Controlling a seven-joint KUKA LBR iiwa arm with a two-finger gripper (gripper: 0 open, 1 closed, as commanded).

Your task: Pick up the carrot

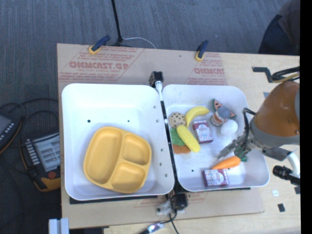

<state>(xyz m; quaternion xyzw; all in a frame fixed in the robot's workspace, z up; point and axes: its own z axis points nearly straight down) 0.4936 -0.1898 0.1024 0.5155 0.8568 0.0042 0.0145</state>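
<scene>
Near the right bin's (253,130) right wall, we see our pincer (237,150) just above the carrot (226,163); its state we cannot tell

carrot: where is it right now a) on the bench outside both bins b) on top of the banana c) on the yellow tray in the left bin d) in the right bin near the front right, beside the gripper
d: the carrot lies on the floor of the right bin near its front right, just above a small maroon box, with the gripper right beside it.
</scene>
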